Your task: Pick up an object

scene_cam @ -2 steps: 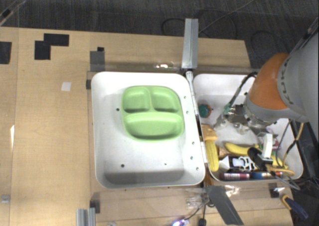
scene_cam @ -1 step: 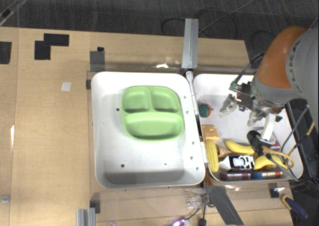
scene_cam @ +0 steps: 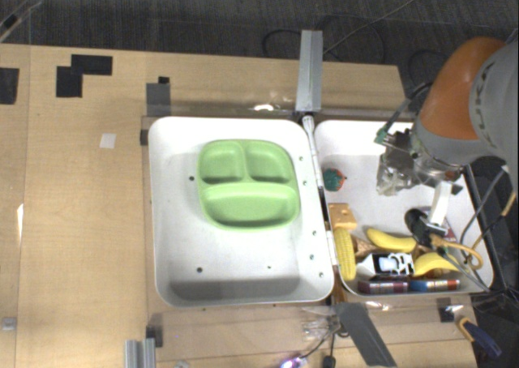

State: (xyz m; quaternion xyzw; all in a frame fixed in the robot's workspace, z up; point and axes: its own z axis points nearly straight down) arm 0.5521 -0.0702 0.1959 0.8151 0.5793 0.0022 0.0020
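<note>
On the bench, the hand [scene_cam: 395,173] hovers over the right bin [scene_cam: 357,141] (grip state unclear).

A small red and green toy [scene_cam: 333,177] lies alone near the right bin's left wall. Along the bin's near end crowd two yellow bananas [scene_cam: 392,239], a corn cob [scene_cam: 345,251], a tan block [scene_cam: 341,216] and a dark marker [scene_cam: 409,284].

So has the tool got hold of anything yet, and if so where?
Cannot be told. The tool hangs over the right bin, above the toys, with nothing visible in it; its tips are too blurred to judge.
</note>
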